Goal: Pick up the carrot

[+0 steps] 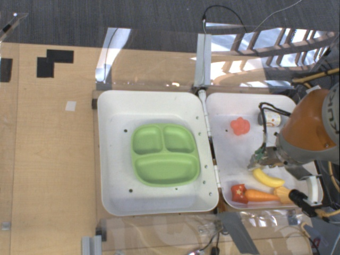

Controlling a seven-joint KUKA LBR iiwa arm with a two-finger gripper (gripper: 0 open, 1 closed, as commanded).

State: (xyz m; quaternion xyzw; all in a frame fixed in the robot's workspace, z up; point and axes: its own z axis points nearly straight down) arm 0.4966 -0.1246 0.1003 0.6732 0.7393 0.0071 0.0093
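Task not done. The carrot (260,196) lies flat on the floor of the right bin (226,158), just beside the banana (267,178), between it and the bin's near wall. Nothing is lifting it.

My gripper (258,162) hangs just on the banana's other side, over its tip, close to the banana and apart from the carrot. I can't tell if the jaws are spread or pressed together; that spot is too small and cluttered. I see nothing held.

I judge this as pre-grasp: positioning over the carrot, closing and lifting are all left. The banana sits between gripper and target, so a wrong pick looks likely.

A small red item (238,193) touches the carrot's end, off the banana toward the divider. A pink lump (240,126) and a white cup (272,120) sit well behind the banana, toward the back wall. The green divided plate (164,154) is far from the banana, in the left bin (114,142).

The bins are smooth white plastic on a pale wood bench (48,169), with dark carpet (106,4) beyond. Clear panels behind the bins catch sun glare.
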